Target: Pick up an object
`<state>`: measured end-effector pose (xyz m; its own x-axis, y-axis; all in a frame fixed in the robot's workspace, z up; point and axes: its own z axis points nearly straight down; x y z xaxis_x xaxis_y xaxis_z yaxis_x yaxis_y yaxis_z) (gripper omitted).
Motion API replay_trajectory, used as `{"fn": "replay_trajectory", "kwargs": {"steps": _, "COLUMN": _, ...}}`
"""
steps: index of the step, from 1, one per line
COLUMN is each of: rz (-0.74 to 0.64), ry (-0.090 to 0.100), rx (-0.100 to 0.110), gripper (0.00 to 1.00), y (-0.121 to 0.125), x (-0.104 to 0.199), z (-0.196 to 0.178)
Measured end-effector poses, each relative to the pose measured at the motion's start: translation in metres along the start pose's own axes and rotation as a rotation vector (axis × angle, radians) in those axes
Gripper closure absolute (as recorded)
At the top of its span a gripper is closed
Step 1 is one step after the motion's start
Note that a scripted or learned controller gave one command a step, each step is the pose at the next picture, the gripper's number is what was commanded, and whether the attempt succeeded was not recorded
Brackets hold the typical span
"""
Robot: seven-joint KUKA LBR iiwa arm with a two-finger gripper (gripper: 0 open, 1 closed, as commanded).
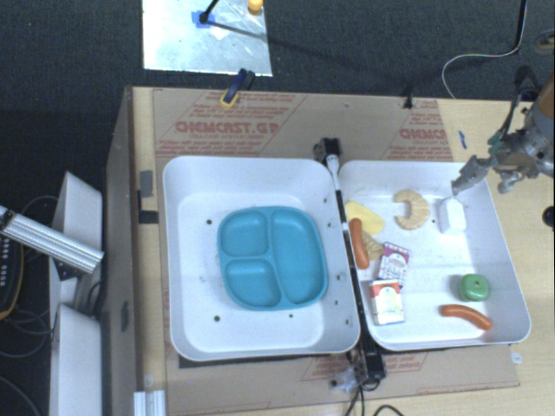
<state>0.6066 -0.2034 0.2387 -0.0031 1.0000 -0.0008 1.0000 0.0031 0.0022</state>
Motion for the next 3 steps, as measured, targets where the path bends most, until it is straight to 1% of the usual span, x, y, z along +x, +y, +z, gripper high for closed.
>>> {"fn": "replay_trajectory", "kwargs": {"steps": 1, "rz": -0.001, "ry": 0.003, "rx": 0.005, "gripper": 0.0, "y": 0.061, "x": 0.02, "z": 0.122}}
{"fn": "replay_trajectory", "kwargs": {"steps": 2, "rz": -0.002, "ry": 0.001, "rx": 0.001, "gripper": 0.0, "y": 0.062, "x": 0.042, "z": 0.154}}
{"fn": "replay_trajectory", "kwargs": {"steps": 3, "rz": -0.004, "ry": -0.001, "rx": -0.004, "gripper": 1.0, "y": 0.064, "x": 0.042, "z": 0.142}}
